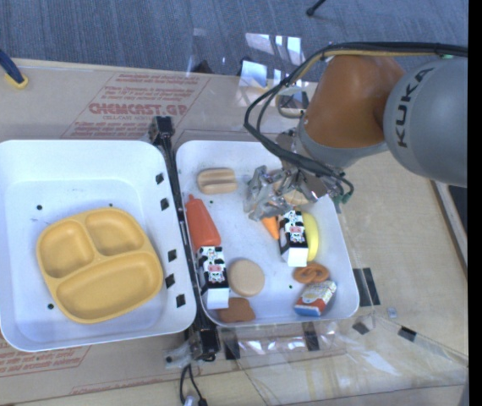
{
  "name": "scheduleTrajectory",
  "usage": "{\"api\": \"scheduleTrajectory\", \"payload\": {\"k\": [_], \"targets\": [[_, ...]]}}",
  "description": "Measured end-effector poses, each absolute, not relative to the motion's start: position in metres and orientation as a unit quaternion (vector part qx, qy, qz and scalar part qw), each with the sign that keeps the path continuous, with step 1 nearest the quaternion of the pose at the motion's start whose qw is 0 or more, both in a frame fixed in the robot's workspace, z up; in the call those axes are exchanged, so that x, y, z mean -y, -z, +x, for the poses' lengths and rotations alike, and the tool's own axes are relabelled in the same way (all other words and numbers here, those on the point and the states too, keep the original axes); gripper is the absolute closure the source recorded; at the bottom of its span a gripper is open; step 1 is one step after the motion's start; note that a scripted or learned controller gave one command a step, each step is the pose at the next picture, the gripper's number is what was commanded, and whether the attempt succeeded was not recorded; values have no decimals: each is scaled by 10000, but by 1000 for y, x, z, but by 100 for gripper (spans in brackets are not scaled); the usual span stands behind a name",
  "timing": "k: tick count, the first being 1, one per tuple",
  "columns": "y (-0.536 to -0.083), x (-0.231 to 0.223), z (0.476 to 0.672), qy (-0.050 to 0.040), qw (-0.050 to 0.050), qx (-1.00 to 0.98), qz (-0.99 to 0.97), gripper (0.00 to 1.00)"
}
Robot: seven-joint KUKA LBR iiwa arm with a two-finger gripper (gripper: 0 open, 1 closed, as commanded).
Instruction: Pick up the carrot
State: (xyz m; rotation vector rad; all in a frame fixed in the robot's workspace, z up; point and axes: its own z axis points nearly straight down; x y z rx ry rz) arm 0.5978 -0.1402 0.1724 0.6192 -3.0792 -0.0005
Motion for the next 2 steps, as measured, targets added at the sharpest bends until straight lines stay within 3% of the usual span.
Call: {"api": "scheduleTrajectory", "payload": {"k": [1,2], "targets": [[-90,213,585,-2,8,9729,2312,100],[-92,141,571,15,-1,9891,1475,100]]}}
